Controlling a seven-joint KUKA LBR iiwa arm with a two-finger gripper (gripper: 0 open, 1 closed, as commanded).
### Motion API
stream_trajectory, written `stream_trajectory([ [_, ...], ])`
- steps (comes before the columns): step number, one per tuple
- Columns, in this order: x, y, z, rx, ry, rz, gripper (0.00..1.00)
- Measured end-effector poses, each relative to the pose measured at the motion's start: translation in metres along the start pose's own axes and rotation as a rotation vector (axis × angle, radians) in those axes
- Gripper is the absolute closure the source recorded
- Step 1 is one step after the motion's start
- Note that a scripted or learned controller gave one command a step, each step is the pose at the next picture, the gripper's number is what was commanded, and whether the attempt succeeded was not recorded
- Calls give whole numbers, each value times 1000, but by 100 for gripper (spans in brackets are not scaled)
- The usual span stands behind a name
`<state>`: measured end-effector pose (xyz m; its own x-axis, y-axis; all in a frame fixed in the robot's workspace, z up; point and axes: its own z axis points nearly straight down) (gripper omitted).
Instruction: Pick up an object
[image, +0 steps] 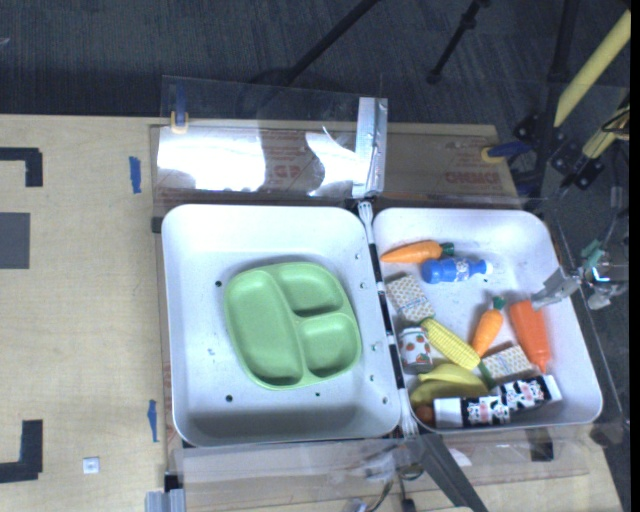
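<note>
The pickable things all lie in the right bin (520, 228), crowded toward its lower left. Along the bottom edge you have a cow-patterned bottle (497, 402) lying on its side, with a banana (447, 381) just above its left end and a corn cob (450, 343) slanting up from there. A small carrot (487, 328) stands near the middle, a larger orange carrot (530, 333) lies just to its right, and a third carrot (411, 252) rests near the top beside a blue bottle (448, 270). A small patterned can (415, 347) and a checkered packet (409, 296) sit against the left wall.

The left bin (190, 240) carries a green divided tray (292, 322) and nothing you need to grasp.

At the right edge of the frame, by the right bin's rim, you can see a small part of the gripper (585, 282); too little shows for you to tell how its fingers stand, and nothing is visibly held.

I judge you are at the very start: the approach, with no target yet committed. The next move calls for bringing the gripper in over the right bin and choosing a piece with room around it. The larger carrot, nearest the gripper and fairly apart from its neighbours, looks the easiest; the pile at lower left risks a grasp blocked by adjacent items.
</note>
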<state>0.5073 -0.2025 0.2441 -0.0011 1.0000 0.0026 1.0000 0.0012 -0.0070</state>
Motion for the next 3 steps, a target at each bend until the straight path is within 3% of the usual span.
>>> stream_trajectory([
  [1, 35, -27, 123, -3, -1, -157, 0],
  [2, 105, 37, 149, -6, -4, -331, 0],
  [3, 103, 37, 142, -4, -4, -327, 100],
])
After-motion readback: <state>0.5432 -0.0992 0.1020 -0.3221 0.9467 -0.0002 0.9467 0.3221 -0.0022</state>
